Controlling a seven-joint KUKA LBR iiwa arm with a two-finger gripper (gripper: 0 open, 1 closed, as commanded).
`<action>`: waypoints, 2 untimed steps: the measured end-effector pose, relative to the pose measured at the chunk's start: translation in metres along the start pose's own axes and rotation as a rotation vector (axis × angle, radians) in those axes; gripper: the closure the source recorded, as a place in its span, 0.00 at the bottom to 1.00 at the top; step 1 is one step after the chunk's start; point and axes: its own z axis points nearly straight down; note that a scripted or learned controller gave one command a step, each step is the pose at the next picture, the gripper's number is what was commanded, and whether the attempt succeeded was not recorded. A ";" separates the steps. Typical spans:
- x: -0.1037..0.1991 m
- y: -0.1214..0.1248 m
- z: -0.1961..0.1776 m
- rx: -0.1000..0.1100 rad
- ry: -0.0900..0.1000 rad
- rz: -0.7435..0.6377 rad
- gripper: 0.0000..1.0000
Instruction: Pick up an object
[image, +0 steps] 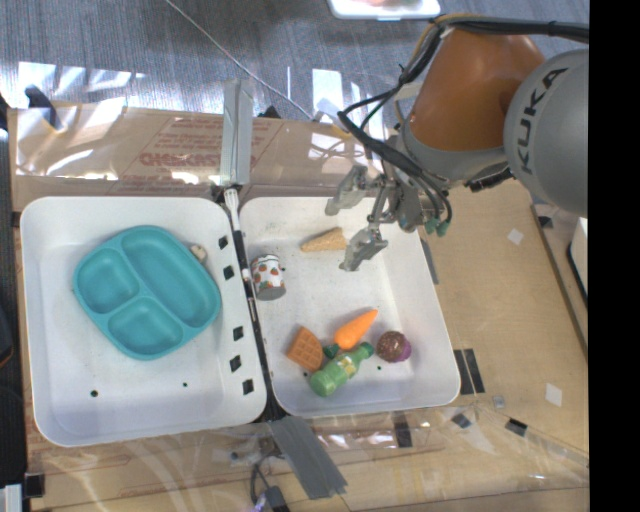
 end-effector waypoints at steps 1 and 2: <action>0.012 -0.030 0.171 -0.001 0.003 0.221 0.00; 0.009 -0.027 0.157 0.000 -0.005 0.211 1.00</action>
